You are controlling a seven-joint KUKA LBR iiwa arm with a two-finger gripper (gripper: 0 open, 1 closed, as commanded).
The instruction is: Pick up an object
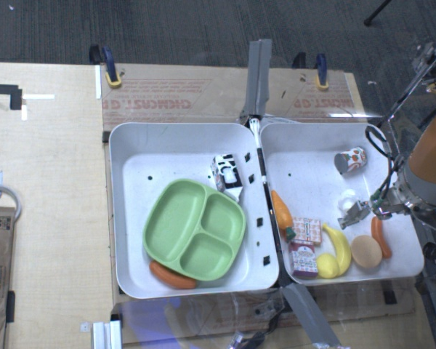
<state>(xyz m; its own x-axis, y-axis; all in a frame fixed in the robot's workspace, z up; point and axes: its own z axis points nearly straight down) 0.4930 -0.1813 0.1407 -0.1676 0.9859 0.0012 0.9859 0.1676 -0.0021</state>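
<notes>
My gripper point(354, 212) hangs low over the right bin point(312, 140), near its right side, and the arm comes in from the right edge. Just below it lie a yellow banana point(340, 244) and a tan egg-shaped object point(366, 252). A thin orange-red sausage point(378, 233) lies right beside the gripper. A small can point(351, 160) lies on its side farther back. An orange carrot point(281, 210) rests by the bin's left wall. Two small cartons point(306, 230) point(303, 257) and a lemon point(327, 265) sit at the front. I see nothing held in the gripper.
The left bin point(131, 158) holds a green divided plate point(195, 230), a black-and-white carton point(226, 171) behind it and an orange sausage point(173, 276) poking out beneath its front edge. A divider point(260, 173) separates the bins. Black cables point(381, 142) hang near the arm.
</notes>
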